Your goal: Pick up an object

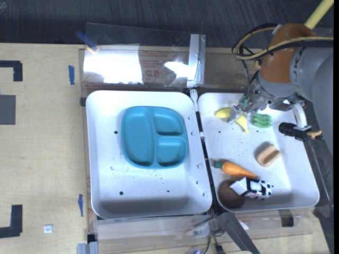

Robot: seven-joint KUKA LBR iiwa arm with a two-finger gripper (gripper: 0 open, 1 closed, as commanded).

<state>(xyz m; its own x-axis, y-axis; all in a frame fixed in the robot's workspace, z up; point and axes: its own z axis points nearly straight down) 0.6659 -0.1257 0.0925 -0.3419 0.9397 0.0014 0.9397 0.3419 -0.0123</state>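
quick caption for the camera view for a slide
KUKA arm's gripper lowered over a yellow banana in the right bin; blue divided plate in the left bin.

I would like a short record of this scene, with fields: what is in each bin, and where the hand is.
left bin: one blue divided plate, lying flat near the middle
right bin: banana, green toy, tan block, carrot, brown ball, black-and-white toy
arm: reaches in from the right, over the far part of the right bin
hand: low over the banana, beside the green toy
grasp: cannot tell if anything is held
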